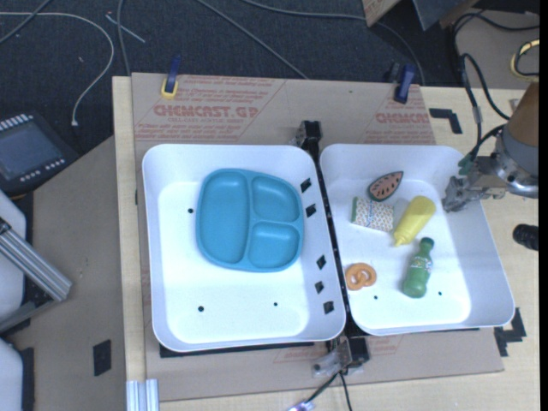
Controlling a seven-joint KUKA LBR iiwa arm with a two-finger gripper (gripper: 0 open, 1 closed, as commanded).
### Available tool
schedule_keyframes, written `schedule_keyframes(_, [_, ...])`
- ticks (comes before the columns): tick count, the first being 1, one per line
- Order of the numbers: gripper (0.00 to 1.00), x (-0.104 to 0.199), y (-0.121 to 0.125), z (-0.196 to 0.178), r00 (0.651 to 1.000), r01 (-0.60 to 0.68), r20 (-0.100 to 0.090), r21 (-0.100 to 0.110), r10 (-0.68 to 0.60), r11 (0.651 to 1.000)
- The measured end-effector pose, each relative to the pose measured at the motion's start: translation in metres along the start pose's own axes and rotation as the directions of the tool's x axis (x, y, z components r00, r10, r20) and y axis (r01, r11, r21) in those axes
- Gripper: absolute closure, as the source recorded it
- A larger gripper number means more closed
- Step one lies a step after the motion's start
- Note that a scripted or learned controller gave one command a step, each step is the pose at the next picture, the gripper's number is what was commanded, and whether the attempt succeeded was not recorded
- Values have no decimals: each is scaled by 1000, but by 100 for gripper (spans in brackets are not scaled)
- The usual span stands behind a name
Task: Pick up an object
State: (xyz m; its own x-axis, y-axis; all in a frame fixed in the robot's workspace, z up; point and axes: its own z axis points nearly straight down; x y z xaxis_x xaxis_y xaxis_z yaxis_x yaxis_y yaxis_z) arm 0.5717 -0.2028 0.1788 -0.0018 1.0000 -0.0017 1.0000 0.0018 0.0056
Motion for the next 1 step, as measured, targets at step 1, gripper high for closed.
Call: schedule_keyframes(1, [100, -1, 8, -63, 1000, 0, 1, -3, 0, 1000])
